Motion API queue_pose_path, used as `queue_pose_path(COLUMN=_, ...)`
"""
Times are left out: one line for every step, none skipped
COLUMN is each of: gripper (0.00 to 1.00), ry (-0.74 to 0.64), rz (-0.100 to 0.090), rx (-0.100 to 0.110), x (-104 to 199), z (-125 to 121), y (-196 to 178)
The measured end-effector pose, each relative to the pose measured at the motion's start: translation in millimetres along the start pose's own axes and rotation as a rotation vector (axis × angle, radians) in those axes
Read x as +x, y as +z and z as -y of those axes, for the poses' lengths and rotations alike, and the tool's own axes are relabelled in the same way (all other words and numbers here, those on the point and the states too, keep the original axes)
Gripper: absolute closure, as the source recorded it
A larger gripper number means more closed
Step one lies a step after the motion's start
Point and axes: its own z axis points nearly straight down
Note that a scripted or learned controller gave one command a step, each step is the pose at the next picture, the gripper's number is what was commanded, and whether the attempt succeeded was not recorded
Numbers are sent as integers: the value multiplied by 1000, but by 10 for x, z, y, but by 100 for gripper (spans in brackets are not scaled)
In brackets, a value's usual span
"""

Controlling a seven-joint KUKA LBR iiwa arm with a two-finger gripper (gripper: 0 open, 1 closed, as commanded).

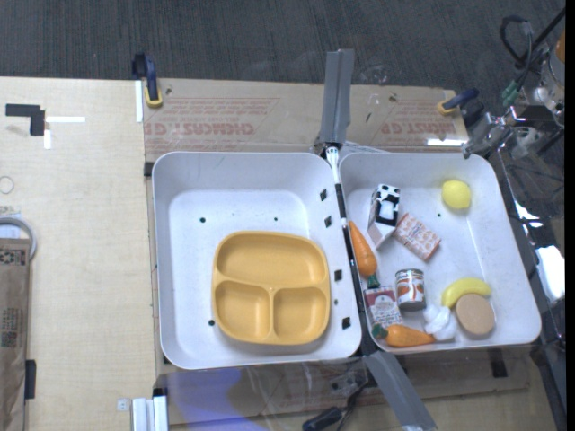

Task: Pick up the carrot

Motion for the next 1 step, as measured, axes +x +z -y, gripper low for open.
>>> queue_pose_path(gripper=0, ry=320, rz=-18, rx=6, x=-58, z=382, y=1815)
